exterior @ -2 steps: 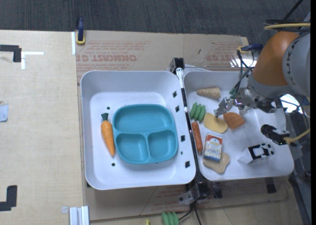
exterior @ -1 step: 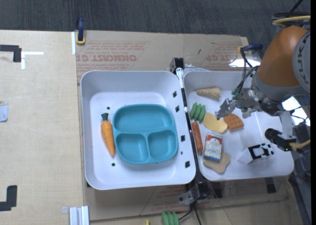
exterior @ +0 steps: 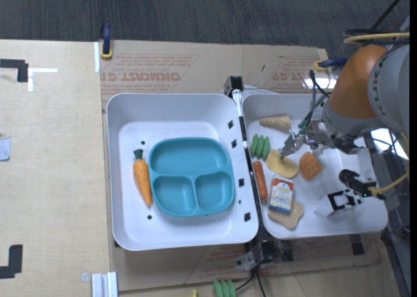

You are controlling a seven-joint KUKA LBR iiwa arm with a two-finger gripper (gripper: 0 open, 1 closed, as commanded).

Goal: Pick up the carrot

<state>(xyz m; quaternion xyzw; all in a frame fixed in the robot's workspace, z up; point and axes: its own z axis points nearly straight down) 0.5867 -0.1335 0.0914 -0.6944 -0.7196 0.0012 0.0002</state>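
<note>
The carrot (exterior: 142, 179), orange with a green top, lies lengthwise in the left bin (exterior: 124, 224), against the left edge of the blue divided tray (exterior: 192, 176). My gripper (exterior: 289, 146) hangs over the right bin (exterior: 345, 221), far to the right of the carrot. Its tip sits just above a yellow slice (exterior: 284, 166). Nothing shows in its grasp.
The right bin also holds a beige cone (exterior: 275, 121), green pods (exterior: 260, 146), a sausage (exterior: 260, 181), an orange-brown piece (exterior: 310, 166), a small carton (exterior: 281, 197) and a bread slice (exterior: 290, 215). The ridge between the two bins (exterior: 244, 159) separates my gripper from the carrot.
</note>
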